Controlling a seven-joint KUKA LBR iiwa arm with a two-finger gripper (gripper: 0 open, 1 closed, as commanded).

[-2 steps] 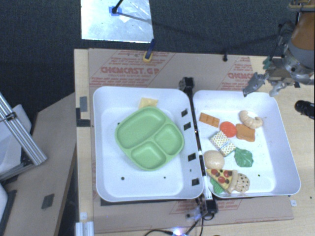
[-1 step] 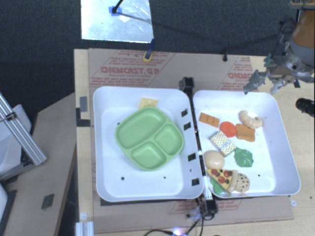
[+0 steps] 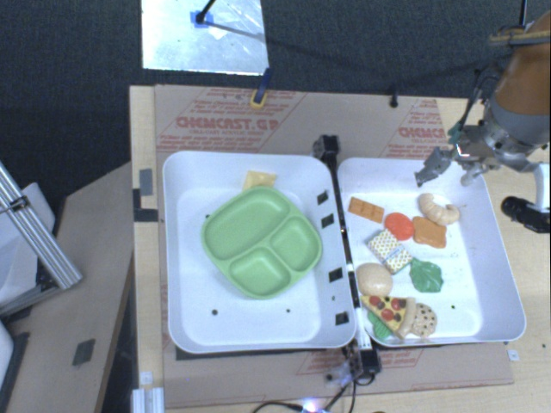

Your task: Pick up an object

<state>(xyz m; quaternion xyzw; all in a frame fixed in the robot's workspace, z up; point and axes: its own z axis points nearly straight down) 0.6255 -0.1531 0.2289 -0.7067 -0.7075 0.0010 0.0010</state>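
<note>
- The likeliest thing to take is the pale tan, curved croissant-shaped toy pastry (image 3: 437, 209), lying in the upper right part of the right shallow white bin (image 3: 495, 317), just below the 2-finger pincer (image 3: 449, 169)
- It looks like a hollow moulded plastic toy, so I judge it light and stiff, with a smooth skin that may slip; nothing about it seems fragile
- The best hold is probably across its narrow waist at mid-length, where both sides are free, since the flat orange-brown toy slab (image 3: 430, 232) touches its lower end
- In look it is cream to light brown, plump, bent like a crescent, with one end pointing up-left and a slight shine
- The pincer hangs above the bin's upper edge area with its 2 dark fingers spread wide and nothing between them
- Near neighbours could get in the way: a round red-orange toy piece (image 3: 398, 224) sits just left of the slab, and a small orange rectangular bar (image 3: 366, 209) lies further left
- The left bin holds a light green 3-compartment plastic plate (image 3: 262, 242), well apart from all this
- Both bins rest on the tabletop (image 3: 215, 120)
</note>
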